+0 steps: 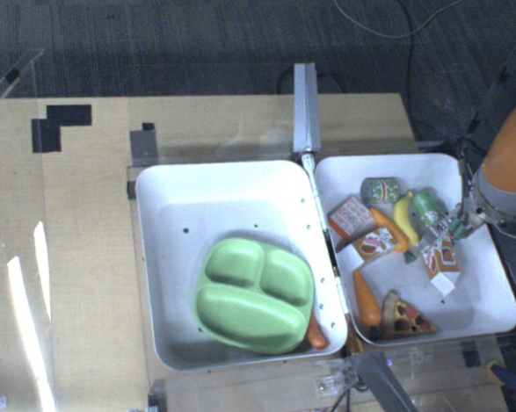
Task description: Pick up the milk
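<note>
The milk (443,265), a small white carton with orange-brown print, lies in the right bin (503,311) near its right wall. My gripper (451,229) reaches in from the right and hangs just above the carton's upper end, between it and a green bottle (426,205). The grey wrist and orange band (512,152) sit over the bin's right rim. The carton rests on the bin floor, and I cannot see whether the gripper touches it.
The right bin also holds a can (380,189), a banana (405,218), a red box (350,214), a white-orange box (375,244), two carrots (365,297), and a pizza slice (400,316). In the left bin (165,198) lies a green divided plate (254,294).
</note>
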Available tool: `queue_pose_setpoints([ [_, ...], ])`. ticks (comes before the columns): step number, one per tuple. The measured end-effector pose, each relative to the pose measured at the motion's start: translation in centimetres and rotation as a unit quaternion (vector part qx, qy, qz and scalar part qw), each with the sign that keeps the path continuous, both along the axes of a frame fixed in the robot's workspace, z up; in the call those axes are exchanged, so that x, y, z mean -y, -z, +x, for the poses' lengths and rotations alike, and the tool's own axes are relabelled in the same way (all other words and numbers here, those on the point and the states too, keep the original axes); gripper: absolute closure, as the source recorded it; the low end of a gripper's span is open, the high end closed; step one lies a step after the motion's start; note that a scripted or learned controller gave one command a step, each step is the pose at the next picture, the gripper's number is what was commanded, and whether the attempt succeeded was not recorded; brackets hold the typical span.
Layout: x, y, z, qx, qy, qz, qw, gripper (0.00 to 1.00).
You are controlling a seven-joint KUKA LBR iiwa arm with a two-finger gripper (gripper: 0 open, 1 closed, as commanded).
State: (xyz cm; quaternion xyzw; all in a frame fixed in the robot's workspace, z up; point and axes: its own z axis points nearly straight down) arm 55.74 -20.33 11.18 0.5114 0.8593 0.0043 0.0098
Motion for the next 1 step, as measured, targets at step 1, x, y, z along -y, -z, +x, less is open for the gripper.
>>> queue_pose_setpoints([
  [1,-7.60,-10.24,-0.44,-0.006,0.075,0.0020,0.9972,1.00],
])
